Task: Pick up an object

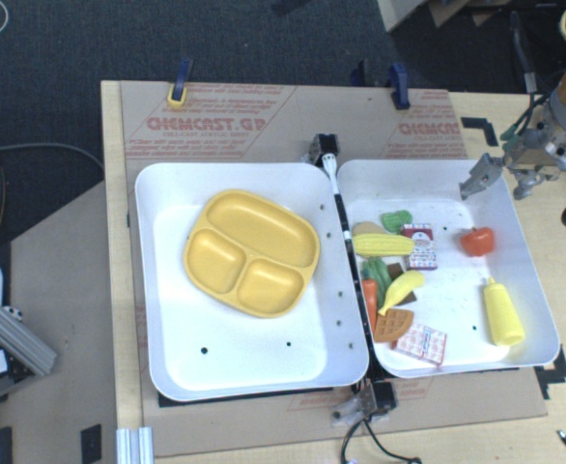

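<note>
Above right bin point(544, 307), pincer point(502, 180) splayed, unladen.

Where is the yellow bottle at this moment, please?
The yellow bottle lies in the right bin, near its right wall toward the front, just below and right of the red tomato.

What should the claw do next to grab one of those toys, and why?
Probably drop down and slightly left over the red tomato. The gripper hangs open above the right bin's far edge, holding nothing, and the tomato is the nearest toy, sitting apart from the crowded pile by the divider.
</note>
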`<state>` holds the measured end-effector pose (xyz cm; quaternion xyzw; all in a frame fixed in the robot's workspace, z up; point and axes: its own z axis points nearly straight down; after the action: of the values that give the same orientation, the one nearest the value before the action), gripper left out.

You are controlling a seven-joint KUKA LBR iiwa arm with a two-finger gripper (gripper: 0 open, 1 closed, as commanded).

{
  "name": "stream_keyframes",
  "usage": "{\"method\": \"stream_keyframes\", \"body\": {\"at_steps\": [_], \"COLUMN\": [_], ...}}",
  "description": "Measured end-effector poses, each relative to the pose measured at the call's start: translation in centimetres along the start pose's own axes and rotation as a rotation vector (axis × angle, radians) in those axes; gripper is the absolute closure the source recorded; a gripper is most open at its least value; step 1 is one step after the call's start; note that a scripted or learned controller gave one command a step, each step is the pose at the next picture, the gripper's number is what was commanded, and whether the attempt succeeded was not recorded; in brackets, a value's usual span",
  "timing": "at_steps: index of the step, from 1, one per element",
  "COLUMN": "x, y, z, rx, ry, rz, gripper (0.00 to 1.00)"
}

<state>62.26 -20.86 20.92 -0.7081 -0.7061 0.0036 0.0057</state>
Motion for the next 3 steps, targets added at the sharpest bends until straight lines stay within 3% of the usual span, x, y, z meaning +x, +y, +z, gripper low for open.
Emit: {"method": "stream_keyframes", "body": {"at_steps": [1, 3], "x": [0.0, -0.1], "y": [0.3, -0.7], "z": [-0.9, 11.0], "rx": [-0.014, -0.008], "ry": [-0.004, -0.001], "rz": [-0.003, -0.003], "gripper": [0.0, 0.0]}}
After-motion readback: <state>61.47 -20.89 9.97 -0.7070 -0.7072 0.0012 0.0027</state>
